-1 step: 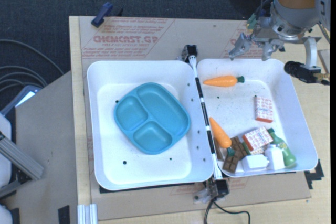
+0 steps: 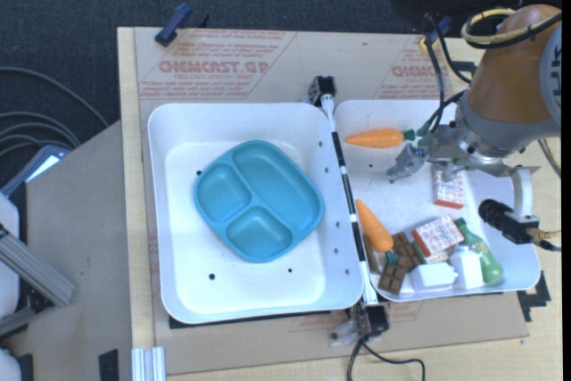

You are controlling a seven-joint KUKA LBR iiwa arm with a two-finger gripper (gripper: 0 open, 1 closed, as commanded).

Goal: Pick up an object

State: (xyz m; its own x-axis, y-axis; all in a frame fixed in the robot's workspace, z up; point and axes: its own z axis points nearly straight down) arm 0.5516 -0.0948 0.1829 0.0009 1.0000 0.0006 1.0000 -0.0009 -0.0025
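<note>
Gripper [image 2: 403, 167] upper middle of right bin [image 2: 526, 268], fingers' state cannot be told | carrot [image 2: 375, 138] just left of it near top rim; second carrot [image 2: 376, 228] by divider | bare floor mid-bin; chocolate bar [image 2: 396, 263], cartons, green bottle [image 2: 482, 256] crowd lower edge | arm hides bin's upper right | left bin [image 2: 178, 281]: smooth blue three-compartment plastic tray [image 2: 259, 200].

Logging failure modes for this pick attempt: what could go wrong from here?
The gripper hangs between two carrots, the upper carrot and the lower carrot, so it may close on bare bin floor. The remaining items crowd the right bin's near corner, where a grab could catch two at once.
</note>
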